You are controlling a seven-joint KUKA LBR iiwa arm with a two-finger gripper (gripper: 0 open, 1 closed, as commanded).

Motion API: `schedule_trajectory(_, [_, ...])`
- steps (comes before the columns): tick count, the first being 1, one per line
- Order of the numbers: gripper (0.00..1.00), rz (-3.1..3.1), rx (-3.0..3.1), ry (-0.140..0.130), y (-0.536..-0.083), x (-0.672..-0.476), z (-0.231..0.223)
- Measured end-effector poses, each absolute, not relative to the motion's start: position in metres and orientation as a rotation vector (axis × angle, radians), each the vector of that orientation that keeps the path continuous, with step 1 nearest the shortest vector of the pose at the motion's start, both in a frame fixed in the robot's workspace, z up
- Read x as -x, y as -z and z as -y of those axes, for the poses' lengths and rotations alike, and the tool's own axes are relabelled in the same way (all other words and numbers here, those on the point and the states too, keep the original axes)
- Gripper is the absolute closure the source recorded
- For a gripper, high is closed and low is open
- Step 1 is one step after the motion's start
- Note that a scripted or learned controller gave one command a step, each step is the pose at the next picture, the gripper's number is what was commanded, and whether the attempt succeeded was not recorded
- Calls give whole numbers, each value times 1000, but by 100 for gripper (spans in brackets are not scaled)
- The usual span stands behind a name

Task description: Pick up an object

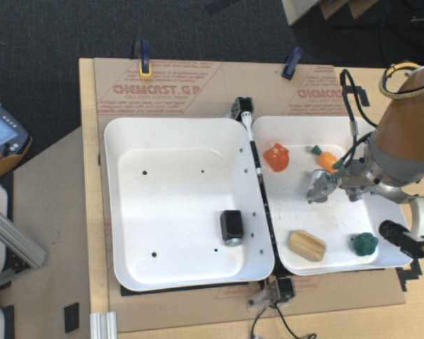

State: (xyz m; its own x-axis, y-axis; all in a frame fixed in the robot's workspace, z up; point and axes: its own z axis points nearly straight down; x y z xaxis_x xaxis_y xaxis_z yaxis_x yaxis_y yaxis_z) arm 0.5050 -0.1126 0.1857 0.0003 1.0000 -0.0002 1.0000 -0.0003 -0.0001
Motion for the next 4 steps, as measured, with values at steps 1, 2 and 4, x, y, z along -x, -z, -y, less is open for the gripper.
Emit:
schedule_trajectory(1, [0,-2217,-2222,4,-79,-580,174])
schedule_trajectory(2, [0,-2220,-2225,3,-85,-565,188])
schedule_trajectory(4, [0,-2221,-2221,-2,-85,-574,214])
